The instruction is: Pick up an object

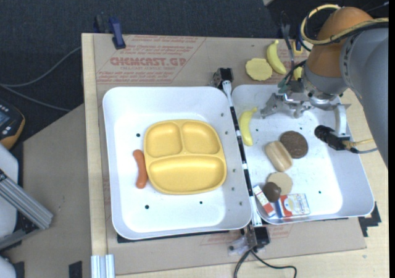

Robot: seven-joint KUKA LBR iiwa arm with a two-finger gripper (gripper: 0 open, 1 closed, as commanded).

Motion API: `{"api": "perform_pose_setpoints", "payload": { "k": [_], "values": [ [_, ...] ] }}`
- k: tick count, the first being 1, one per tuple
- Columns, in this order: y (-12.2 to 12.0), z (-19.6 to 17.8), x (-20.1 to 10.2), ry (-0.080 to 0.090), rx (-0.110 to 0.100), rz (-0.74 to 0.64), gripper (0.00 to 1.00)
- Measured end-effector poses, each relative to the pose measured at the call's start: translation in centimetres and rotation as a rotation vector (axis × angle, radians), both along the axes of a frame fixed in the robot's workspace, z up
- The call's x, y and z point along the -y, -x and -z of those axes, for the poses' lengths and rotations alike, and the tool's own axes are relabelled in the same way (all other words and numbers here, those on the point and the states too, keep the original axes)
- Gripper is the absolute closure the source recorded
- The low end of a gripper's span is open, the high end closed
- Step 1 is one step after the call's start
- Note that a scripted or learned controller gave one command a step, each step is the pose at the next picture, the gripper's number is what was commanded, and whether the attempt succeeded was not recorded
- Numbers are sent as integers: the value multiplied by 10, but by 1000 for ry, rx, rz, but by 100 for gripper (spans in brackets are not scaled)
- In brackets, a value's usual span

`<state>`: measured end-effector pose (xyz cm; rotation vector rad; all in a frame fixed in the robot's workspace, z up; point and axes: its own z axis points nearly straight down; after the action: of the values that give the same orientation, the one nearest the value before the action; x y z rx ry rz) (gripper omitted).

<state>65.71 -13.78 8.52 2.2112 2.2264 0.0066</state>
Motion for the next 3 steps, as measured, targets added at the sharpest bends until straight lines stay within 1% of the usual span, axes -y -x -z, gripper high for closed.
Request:
{"api": "perform_pose_setpoints", "payload": {
  "k": [1,2,3],
  "values": [
    [-8,1,-47,3,-13,1,0],
    [83,1,-28,0,-14,11,0],
    [79,-10,-31,0,-4,8,100]
  ]
}}
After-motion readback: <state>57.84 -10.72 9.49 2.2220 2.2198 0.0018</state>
